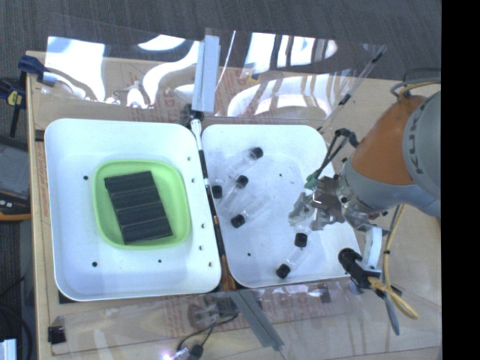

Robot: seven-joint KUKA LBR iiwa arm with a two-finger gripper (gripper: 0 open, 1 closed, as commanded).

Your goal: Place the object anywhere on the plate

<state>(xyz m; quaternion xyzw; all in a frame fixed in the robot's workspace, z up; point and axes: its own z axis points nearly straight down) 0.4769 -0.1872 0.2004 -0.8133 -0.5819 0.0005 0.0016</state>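
Observation:
A green plate (178, 193) lies in the left white bin (67, 223). A black ribbed block (137, 206) rests flat on it and covers most of its middle. The right white bin (225, 265) holds several clear vials with black caps, such as one at the back (256, 154), one near the middle (238, 220) and one at the front (283, 271). My gripper (307, 210) hangs over the right side of the right bin, just above another capped vial (300, 239). I see nothing clearly held in it.
A raised divider (206, 193) separates the two bins. Clear plastic sheeting and a grey bar (205, 73) stand behind the bins. The arm's orange and grey body (390, 156) looms over the right bin's right edge.

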